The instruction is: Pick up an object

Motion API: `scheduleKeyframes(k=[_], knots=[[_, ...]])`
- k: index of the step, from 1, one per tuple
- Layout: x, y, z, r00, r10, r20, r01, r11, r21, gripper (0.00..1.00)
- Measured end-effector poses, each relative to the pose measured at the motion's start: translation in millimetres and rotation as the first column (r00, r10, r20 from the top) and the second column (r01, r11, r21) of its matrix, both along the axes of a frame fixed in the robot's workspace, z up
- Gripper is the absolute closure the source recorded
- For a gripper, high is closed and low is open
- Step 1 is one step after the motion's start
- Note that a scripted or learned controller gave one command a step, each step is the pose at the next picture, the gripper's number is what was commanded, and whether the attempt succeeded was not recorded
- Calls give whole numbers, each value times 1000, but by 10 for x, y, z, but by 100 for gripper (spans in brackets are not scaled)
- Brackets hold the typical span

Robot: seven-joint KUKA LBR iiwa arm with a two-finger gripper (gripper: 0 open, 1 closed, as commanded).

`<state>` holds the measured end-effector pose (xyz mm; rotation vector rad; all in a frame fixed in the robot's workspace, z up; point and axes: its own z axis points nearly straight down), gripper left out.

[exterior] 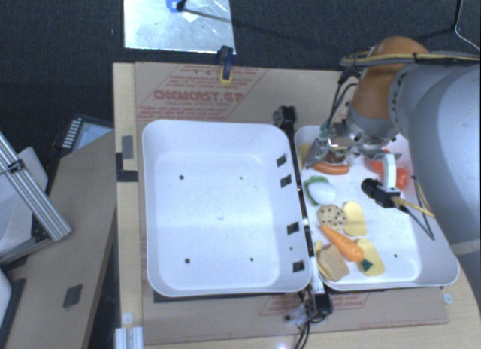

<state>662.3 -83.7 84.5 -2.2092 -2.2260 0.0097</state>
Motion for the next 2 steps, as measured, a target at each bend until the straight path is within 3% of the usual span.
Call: scheduleKeyframes(k=[1,2], knots=[[-7,-37,109,1000,-4,4,4,1000,1,100],[-175,-131,429,1000,-7,12,7,1000,0,100]])
